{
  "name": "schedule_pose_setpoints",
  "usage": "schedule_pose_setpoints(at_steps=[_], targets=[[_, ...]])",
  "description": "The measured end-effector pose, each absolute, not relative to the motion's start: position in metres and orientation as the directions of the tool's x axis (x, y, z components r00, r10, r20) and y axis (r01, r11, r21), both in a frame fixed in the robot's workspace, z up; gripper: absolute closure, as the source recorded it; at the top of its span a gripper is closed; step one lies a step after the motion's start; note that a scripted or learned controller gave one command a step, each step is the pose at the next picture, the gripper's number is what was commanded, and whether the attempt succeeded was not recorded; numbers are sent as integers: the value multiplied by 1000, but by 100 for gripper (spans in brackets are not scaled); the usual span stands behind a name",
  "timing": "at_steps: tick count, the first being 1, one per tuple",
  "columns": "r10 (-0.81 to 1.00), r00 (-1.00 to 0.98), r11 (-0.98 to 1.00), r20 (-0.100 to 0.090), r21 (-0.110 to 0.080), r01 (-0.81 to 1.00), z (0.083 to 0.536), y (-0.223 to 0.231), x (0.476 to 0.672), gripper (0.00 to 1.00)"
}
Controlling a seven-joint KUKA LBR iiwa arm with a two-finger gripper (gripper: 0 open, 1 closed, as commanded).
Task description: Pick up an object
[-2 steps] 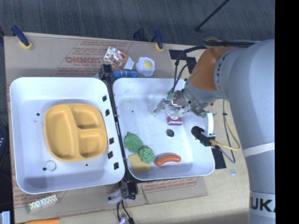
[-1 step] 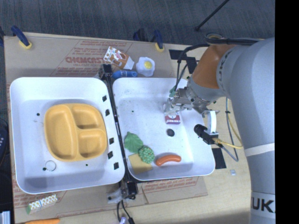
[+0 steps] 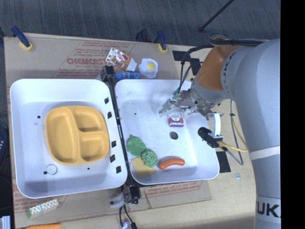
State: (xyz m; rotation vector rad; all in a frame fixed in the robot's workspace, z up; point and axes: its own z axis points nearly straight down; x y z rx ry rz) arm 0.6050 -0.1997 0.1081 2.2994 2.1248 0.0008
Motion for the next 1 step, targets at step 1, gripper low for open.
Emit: schedule_pose_setpoints(at_steps=[1], targets=[[997,75,-75,-6,7,997,118,-199,605,100]])
